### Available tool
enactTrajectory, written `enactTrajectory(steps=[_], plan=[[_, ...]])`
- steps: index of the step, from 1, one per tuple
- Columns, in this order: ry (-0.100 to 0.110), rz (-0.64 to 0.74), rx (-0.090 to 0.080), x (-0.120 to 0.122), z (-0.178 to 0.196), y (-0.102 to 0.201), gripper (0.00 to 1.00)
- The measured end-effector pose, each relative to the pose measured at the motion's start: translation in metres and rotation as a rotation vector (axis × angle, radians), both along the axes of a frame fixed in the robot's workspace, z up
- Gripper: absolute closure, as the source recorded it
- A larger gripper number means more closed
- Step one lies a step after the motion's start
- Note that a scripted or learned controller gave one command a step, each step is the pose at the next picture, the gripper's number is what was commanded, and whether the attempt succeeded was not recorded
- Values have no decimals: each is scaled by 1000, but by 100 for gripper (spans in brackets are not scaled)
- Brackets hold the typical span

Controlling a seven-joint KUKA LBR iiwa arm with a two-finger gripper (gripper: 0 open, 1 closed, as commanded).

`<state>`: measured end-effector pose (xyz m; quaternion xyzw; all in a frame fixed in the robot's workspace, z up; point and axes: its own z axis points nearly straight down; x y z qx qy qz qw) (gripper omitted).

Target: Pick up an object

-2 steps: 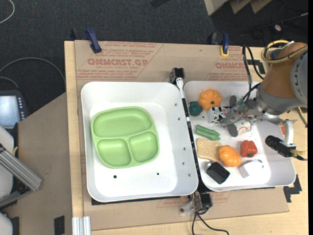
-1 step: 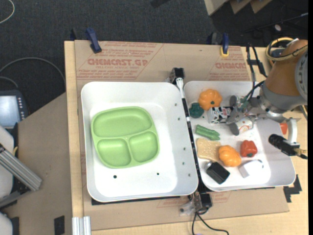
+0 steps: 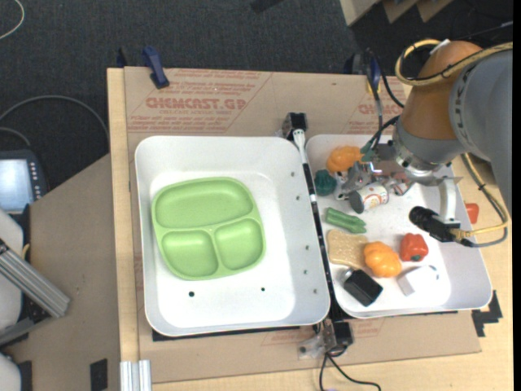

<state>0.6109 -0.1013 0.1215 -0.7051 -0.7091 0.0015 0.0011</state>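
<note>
STEP: hovering low over right white bin [image 3: 456, 296], closing in on small white-and-red can [image 3: 375, 197] | GRIPPER [image 3: 364, 187]: finger spread impossible to tell, nothing visibly held | TARGET: lying at 11 o'clock in bin, orange ball [image 3: 343, 158] just beside at 10 o'clock | ADVICE: centring over can, avoiding green pepper [image 3: 345, 218] at 6 o'clock

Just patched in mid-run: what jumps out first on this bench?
The green divided tray lies alone in the left bin. The right bin is crowded with small things, among them an orange fruit and a red pepper. The grey arm reaches over it, its hand low at the far end.
</note>
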Motion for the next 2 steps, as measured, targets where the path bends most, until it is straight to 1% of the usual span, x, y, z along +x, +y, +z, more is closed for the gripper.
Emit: enactTrajectory(steps=[1,2], plan=[[-11,0,2,-20,68,54,100],[-9,7,6,-39,111,166,100]])
